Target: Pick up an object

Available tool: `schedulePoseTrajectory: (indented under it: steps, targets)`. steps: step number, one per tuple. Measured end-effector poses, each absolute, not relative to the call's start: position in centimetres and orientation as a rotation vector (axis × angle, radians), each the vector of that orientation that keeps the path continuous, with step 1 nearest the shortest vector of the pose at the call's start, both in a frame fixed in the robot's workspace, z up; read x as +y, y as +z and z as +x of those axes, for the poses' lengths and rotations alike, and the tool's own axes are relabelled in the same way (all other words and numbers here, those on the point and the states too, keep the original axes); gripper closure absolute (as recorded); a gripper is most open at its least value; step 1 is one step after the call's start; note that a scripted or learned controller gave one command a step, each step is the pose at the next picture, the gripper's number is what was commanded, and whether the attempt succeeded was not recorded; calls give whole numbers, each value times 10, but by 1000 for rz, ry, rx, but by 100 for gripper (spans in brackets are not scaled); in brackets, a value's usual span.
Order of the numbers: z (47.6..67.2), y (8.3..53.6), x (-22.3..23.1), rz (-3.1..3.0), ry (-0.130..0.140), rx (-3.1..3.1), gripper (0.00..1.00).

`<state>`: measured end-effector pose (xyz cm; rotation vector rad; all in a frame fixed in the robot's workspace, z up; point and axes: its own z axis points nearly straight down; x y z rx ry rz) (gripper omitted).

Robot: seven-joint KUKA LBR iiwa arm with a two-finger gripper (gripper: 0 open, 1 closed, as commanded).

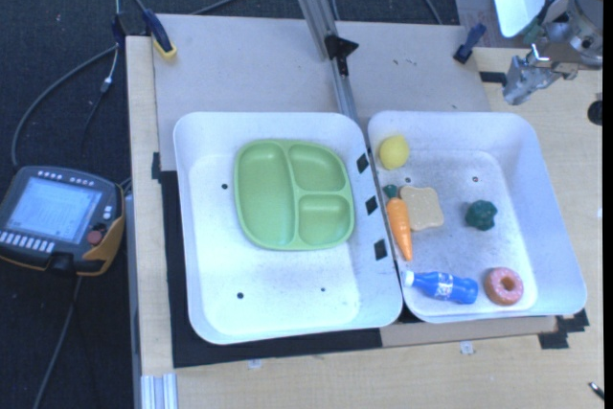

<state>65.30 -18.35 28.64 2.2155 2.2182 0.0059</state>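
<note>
The grey metal two-finger gripper [518, 83] hangs at the upper right, above the bench beyond the far rim of the right-hand shallow white bin [536, 158]; whether it is parted or closed cannot be told at this angle. Nothing is visible in its grasp.

Judged from this arrangement, the pick has not begun: every candidate object lies in the right bin, well apart from the gripper. These are a yellow ball-shaped lemon [393, 151] at the far left corner, a tan toast-shaped slice [422, 207] touching an orange toy carrot [399, 230], a dark green broccoli-like lump [482, 215], a blue and white toy bottle [442, 286] lying on its side, and a pink ring doughnut [504, 285] just beside it. Approach, descent, closure and lift all remain.

The left-hand white bin [206, 302] holds a light green three-compartment plastic plate [292, 194].

The bottle's label and the screen of the grey handheld teach pendant [59, 219] are too small to read.
</note>
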Motion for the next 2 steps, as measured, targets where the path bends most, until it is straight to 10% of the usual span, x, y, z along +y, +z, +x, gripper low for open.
schedulePoseTrajectory:
  steps: [2]
  targets:
    - [642,286,-84,2218,-1,2229,100]
